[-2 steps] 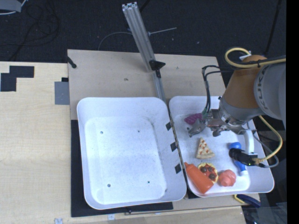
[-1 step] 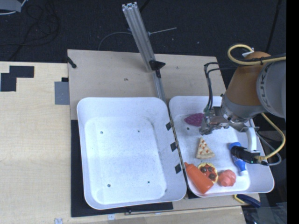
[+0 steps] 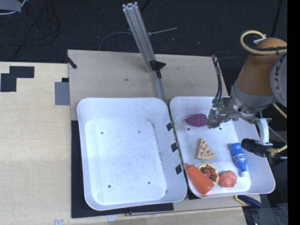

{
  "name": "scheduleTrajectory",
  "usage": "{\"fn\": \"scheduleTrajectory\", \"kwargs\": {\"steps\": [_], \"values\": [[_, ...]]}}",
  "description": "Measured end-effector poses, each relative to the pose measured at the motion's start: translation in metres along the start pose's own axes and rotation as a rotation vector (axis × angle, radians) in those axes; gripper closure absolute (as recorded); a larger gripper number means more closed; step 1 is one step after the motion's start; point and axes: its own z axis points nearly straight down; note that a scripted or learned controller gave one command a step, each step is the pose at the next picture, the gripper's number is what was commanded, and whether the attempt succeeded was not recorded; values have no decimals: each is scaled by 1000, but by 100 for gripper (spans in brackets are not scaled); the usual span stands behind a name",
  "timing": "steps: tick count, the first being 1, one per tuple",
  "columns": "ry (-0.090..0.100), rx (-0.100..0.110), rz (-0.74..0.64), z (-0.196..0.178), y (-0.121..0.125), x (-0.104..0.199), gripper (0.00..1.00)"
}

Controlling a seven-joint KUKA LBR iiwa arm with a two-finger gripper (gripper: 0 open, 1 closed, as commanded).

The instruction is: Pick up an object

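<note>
In the right bin [image 3: 260, 184] lie a purple grape cluster [image 3: 196, 120], a pizza slice [image 3: 205, 150], a blue bottle [image 3: 239, 158], an orange carrot-like piece [image 3: 199, 180], a small round yellow item with red bits [image 3: 209, 170] and a pink-red round toy [image 3: 228, 178]. My gripper [image 3: 214, 122] hangs low over the bin's upper part, just right of the grape cluster. Its dark fingers point down beside the cluster's right end, and nothing shows between them.
The left bin [image 3: 89, 121] sits beside the right one, joined by black clips [image 3: 173, 146]. A metal rail [image 3: 143, 39] slants up from the bins' back edge. A cable [image 3: 218, 78] runs down to the wrist.
</note>
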Motion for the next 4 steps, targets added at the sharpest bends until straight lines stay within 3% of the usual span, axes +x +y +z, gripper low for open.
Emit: {"fn": "scheduleTrajectory", "kwargs": {"steps": [1,4], "values": [[0,2,0,-35,1,0,100],[1,5,-4,-46,8,157,100]]}}
